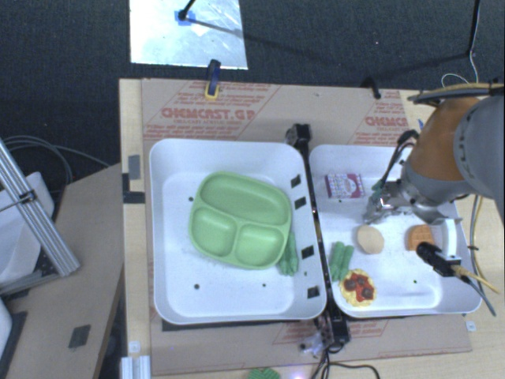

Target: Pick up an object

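My gripper (pixel 378 211) hangs low over the right bin (pixel 394 298), just above and beside a beige egg-shaped piece (pixel 369 239). Nothing shows in its grasp. A pink and white packet (pixel 344 185) lies to the gripper's upper left. An orange piece (pixel 420 237) sits right of the beige one, partly under the wrist. A green bean pod (pixel 341 259) and a yellow pizza slice with red dots (pixel 357 287) lie near the bin's front left corner.
The left bin (pixel 173 290) holds a green divided plate (pixel 240 219) with a small green leafy piece (pixel 289 255) at its right edge. A black divider (pixel 309 212) with clips runs between the bins. The grey arm (pixel 465 148) covers the right bin's far right side.
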Available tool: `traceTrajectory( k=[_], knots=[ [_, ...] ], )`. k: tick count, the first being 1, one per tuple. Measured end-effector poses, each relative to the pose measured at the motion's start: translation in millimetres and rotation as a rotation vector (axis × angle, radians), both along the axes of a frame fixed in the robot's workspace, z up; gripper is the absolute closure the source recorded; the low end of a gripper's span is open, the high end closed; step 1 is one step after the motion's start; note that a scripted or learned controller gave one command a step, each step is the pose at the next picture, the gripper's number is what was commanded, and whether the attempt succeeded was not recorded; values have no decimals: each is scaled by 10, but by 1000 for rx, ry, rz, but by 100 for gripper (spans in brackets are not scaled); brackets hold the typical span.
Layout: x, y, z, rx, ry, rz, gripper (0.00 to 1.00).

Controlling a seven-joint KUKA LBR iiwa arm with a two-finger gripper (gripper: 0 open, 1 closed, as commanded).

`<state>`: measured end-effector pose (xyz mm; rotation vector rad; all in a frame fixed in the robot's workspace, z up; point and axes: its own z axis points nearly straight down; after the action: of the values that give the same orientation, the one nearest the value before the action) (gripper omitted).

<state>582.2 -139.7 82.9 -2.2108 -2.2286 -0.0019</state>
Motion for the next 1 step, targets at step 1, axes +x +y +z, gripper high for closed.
traceTrajectory(
  k=[1],
  knots=[
    [-3,-42,14,-3,-1,-5,0]
  ],
)
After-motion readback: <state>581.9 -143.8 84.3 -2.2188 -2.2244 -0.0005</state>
